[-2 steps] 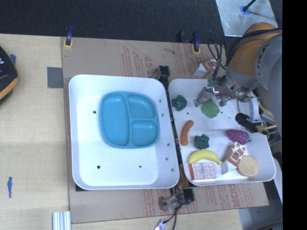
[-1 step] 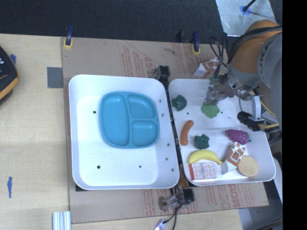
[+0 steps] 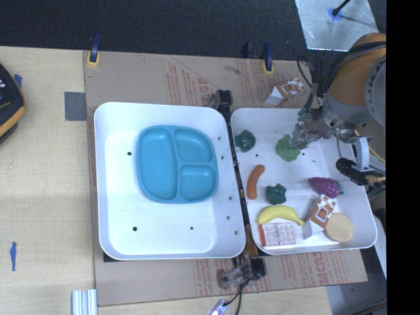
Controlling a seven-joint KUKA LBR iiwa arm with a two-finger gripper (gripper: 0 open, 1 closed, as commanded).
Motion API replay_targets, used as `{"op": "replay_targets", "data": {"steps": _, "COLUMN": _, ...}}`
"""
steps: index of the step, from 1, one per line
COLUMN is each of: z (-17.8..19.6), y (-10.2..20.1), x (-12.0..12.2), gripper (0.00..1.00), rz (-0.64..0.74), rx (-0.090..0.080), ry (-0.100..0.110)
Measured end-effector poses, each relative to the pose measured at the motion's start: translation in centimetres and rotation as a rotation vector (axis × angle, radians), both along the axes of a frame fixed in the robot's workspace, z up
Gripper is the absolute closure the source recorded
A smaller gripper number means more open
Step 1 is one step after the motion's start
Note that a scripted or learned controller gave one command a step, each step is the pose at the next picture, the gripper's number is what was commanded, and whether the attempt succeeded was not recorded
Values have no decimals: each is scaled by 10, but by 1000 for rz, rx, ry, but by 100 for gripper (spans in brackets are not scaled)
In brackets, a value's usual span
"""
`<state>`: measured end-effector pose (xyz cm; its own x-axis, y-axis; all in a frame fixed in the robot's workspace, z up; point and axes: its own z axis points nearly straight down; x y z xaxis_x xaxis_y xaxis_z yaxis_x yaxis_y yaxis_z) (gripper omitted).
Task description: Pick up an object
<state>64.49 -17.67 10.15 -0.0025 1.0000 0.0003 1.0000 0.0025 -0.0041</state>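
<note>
Two shallow white bins are lying side by side on printed brown cardboard; its red lettering is too faint to be read. The left bin [image 3: 118, 235] is being occupied by a smooth blue divided plate [image 3: 177, 163] with three compartments. The right bin [image 3: 367, 238] is being crowded with small toy foods. The grey arm [image 3: 357, 77], orange-banded, is reaching in from the right, and its gripper [image 3: 303, 135] is being held low over the bin's upper part, touching or just above a lumpy light green vegetable [image 3: 287, 151]; whether that piece is being gripped, or how wide the tool stands, cannot be told. A curved yellow banana [image 3: 279, 214] is lying near the front wall, with a red-and-white carton [image 3: 279, 234] just beside it, its print illegible. A round tan biscuit [image 3: 339, 228], a bumpy purple grape bunch [image 3: 325, 186], an orange sausage [image 3: 254, 180] and two dark green pieces [image 3: 245, 140] [image 3: 276, 193] are being spread between.
</note>
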Motion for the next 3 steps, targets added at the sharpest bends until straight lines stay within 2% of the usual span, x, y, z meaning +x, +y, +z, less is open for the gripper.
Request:
{"op": "replay_targets", "data": {"steps": 1, "z": 0, "y": 0, "x": 0, "gripper": 0, "rz": 0, "rx": 0, "ry": 0}}
{"op": "replay_targets", "data": {"steps": 2, "z": 11, "y": -1, "x": 0, "gripper": 100, "rz": 2, "rx": 0, "ry": 1}}
{"op": "replay_targets", "data": {"steps": 3, "z": 60, "y": 28, "x": -29, "gripper": 100, "rz": 2, "rx": 0, "ry": -1}}
